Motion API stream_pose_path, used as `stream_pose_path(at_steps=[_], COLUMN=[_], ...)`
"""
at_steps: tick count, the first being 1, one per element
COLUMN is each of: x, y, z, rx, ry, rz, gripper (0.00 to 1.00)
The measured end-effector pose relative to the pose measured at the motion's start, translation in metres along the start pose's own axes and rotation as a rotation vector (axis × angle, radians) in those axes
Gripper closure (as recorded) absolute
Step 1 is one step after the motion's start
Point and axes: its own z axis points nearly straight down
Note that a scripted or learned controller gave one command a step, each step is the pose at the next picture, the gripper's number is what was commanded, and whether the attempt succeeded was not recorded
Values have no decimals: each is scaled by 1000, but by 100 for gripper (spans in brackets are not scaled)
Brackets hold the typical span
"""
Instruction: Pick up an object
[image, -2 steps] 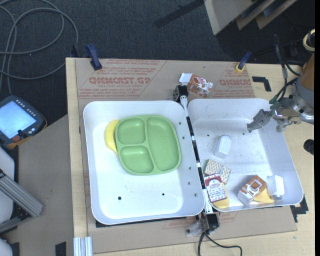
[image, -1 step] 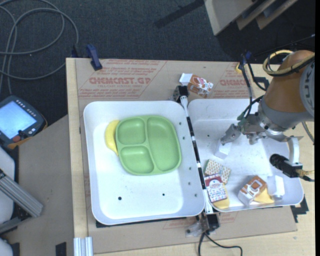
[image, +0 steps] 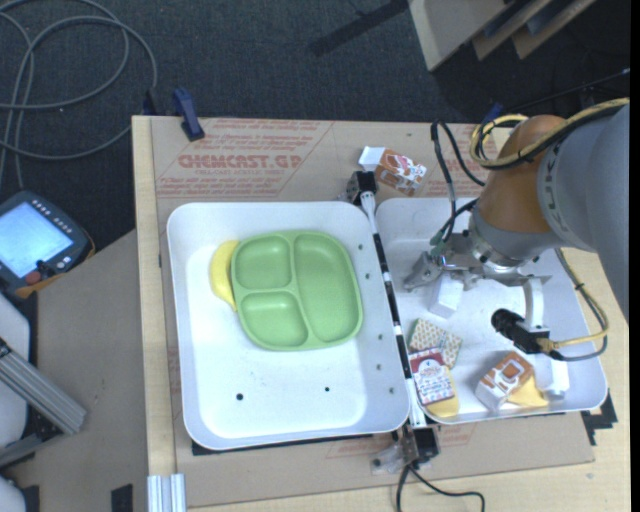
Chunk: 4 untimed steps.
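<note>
My gripper (image: 432, 274) hangs low over the upper left part of the right bin (image: 585, 330), below the orange band of the arm (image: 515, 195). A small white block (image: 447, 297) lies right beside it, touching or nearly touching; nothing is clearly held. Lower in the same bin lie a tan cracker (image: 437, 338), a red and white packet (image: 428, 372), a yellow piece (image: 446, 406) under that packet, and an orange and white box (image: 504, 378) on a yellow wedge (image: 531, 397).
The left bin (image: 200, 380) holds a green divided plate (image: 297, 288) with a yellow object (image: 220, 272) peeking out at its left. A small snack packet (image: 400, 170) lies on the bench behind the bins. A black cable (image: 575, 345) loops over the right bin.
</note>
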Motion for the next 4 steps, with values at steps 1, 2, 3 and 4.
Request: stream_pose_path(at_steps=[1, 2, 3, 4], x=[-2, -37, 2, -5], y=[18, -20, -18, 0], z=[0, 0, 0, 0], rx=[-1, 3, 3, -1], ry=[-1, 1, 2, -1], rz=[0, 2, 0, 0], gripper=[0, 0, 0, 0])
